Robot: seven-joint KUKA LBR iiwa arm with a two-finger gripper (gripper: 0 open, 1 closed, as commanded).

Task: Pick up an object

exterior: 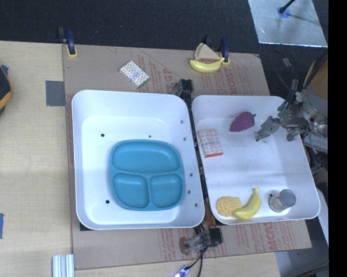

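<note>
**Gripper hanging open over the right bin, nothing in its grasp**

The grey two-finger gripper is reaching in from the right edge and hovering over the upper right part of the shallow white right-hand bin. Its dark fingers are standing apart, splayed toward the left, and nothing is sitting between them.

A purple, lumpy toy fruit is lying just to the left of the fingertips, near but apart from them, in the upper middle of that bin. A small pink-and-white rectangular packet is resting against the bin's left wall. Along the bin's near edge, a yellow plastic banana is curving beside, and touching, a yellow knobbly corn-like piece, and a small silver metal can is standing upright near them in the lower right corner.

The shallow white left-hand bin is holding a blue plastic divided plate with three compartments.

Outside the bins, on the brown cardboard sheet, a small patterned square packet is lying above the left bin, and a second yellow banana with a pale wedge-shaped piece behind it is sitting at the sheet's far edge.
</note>
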